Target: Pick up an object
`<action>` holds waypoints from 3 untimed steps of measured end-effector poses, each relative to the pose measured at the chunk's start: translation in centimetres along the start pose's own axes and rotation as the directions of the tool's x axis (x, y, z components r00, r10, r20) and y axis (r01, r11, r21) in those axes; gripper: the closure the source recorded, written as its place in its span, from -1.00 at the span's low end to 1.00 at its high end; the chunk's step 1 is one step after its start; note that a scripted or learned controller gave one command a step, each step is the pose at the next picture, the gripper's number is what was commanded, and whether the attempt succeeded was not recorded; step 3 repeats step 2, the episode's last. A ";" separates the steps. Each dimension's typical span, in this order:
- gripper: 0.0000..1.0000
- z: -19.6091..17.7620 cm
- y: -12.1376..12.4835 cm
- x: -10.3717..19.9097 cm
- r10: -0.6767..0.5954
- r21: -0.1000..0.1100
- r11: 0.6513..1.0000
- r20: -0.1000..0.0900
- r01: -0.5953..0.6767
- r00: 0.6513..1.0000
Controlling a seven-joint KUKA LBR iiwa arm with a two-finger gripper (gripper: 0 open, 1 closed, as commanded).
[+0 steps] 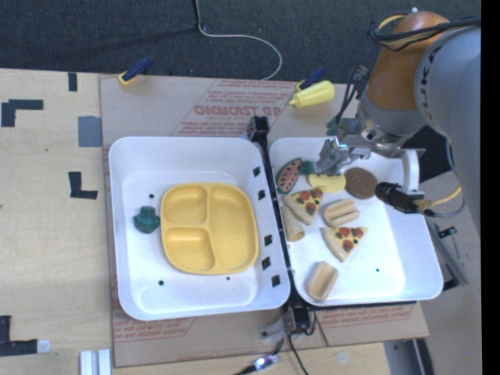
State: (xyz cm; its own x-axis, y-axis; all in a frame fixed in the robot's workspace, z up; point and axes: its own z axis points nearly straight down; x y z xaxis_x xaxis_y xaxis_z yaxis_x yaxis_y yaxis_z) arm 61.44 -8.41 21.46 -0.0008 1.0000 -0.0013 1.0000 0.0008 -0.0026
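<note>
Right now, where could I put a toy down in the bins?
Left bin: bare floor behind and in front of the yellow plate. Right bin: bare right of the pizza slice. Crowded by the gripper, around the brown disc.

Red print reading "CHEMCAST" stands on the cardboard sheet [226, 108] under the bins

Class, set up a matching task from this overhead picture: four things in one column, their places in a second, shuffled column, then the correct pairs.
Things:
1. yellow divided plate
2. green toy
3. brown round cookie
4. bread roll

Places:
A. right bin, near its front edge
B. middle of the left bin
C. right bin, just right of the gripper
D. left bin, beside the plate's left edge

Pairs: 1-B, 2-D, 3-C, 4-A
</note>
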 end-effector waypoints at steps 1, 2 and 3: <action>1.00 -0.1 -0.5 0.1 0.001 -0.001 1.000 0.000 -0.001 1.000; 1.00 -0.1 0.4 0.2 -0.001 -0.002 1.000 0.000 0.001 1.000; 1.00 -0.1 0.4 0.2 -0.001 -0.002 1.000 0.000 0.001 1.000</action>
